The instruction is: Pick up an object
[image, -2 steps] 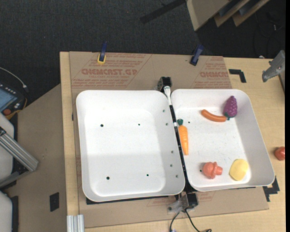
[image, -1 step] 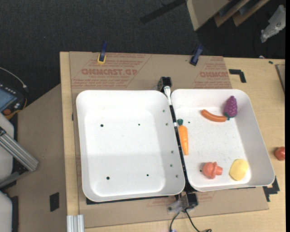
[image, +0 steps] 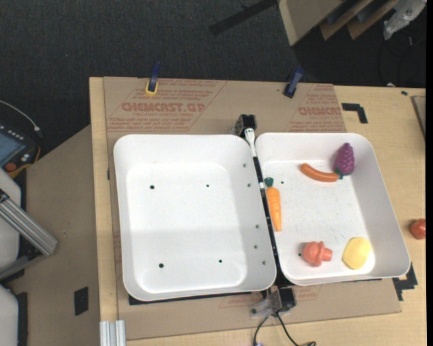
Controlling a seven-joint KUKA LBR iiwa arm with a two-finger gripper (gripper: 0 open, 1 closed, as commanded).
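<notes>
Lying in the right white bin: a toy carrot along the left wall, an orange sausage touching purple grapes near the far right corner, and a red-orange toy just beside a yellow lemon at the near edge. Adjoining on the cardboard-covered worktop: the left white bin.

You cannot make out what the small orange-red thing on the bench is; the picture's right side cuts it off. At the left edge a dark device with a blue screen shows only in part, and so do the cardboard boxes at the top. The cable below the bins runs off the bottom edge. The left bin covers the lower part of the red lettering on the cardboard.
</notes>
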